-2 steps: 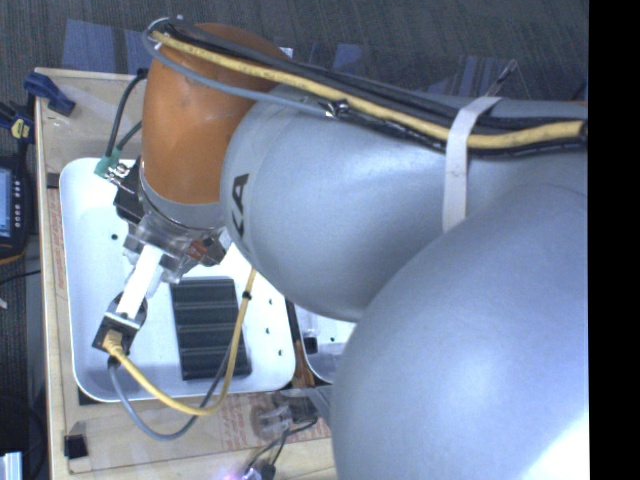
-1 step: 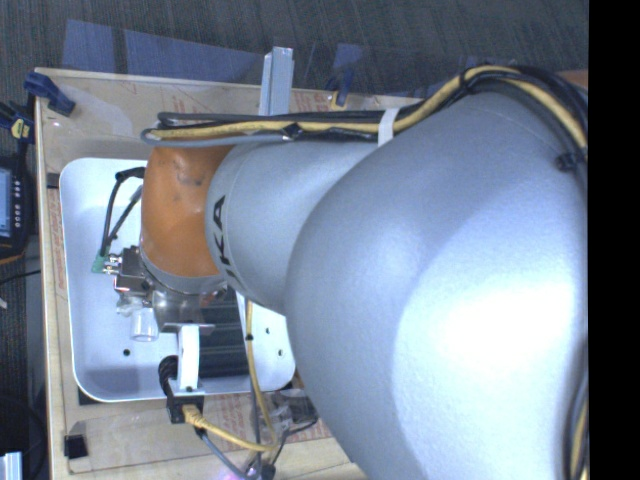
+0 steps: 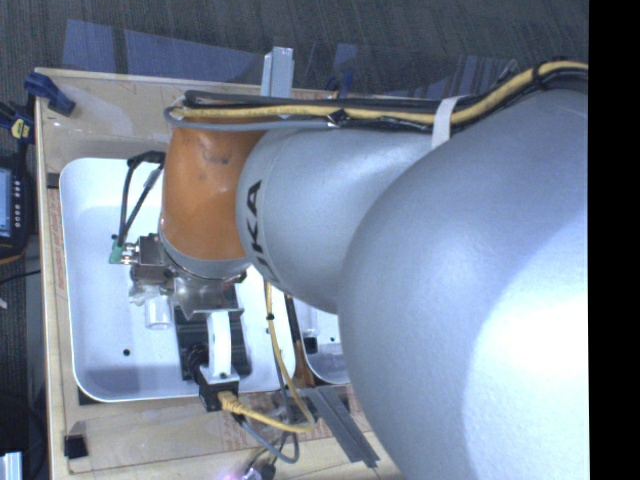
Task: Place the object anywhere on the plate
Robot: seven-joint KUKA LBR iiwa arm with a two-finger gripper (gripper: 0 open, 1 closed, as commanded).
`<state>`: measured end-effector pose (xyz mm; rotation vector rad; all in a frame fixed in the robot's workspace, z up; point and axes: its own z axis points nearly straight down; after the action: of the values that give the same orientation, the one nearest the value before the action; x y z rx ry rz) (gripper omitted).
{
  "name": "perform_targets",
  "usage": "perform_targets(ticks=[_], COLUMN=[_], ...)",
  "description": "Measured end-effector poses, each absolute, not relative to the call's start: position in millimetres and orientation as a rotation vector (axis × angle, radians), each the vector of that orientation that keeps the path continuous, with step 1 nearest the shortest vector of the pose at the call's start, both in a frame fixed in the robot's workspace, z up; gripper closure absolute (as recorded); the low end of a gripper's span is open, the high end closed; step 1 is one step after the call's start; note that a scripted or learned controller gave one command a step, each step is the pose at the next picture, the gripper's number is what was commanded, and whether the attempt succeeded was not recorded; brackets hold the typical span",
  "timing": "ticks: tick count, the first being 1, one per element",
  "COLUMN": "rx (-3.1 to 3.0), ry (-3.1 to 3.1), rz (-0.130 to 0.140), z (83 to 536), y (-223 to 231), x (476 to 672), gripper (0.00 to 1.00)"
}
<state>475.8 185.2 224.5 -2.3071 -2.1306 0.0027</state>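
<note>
Below, white bin [image 3: 85, 268], wooden bench [image 3: 120, 433], dark carpet [image 3: 150, 8]

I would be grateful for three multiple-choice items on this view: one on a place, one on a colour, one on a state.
1. Over which bin does the arm's wrist hang?
A. the left bin
B. the right bin
C. neither, over the floor

2. What colour is the band above the wrist?
A. blue
B. orange
C. green

3. How does the yellow cable lie?
A. coiled in the left bin
B. cut in two
C. running along the top of the arm

Answers: 1 A, the wrist sits over the left bin. 2 B, the band is orange. 3 C, the yellow cable follows the arm's upper side.
</note>
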Motion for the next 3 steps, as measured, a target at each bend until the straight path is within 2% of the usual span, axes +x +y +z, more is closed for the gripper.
perform_targets(ticks=[1,2,3], rx=[-2.279,-2.446,-2.553], ry=[-2.161,-1.970,-1.826], rz=[0.003,0.004,0.009], z=[269.7,282.3,277.0], y=[118.0,196.9,148.6], x=[476.5,475.2,475.9], gripper=[1.00,1.00,1.00])
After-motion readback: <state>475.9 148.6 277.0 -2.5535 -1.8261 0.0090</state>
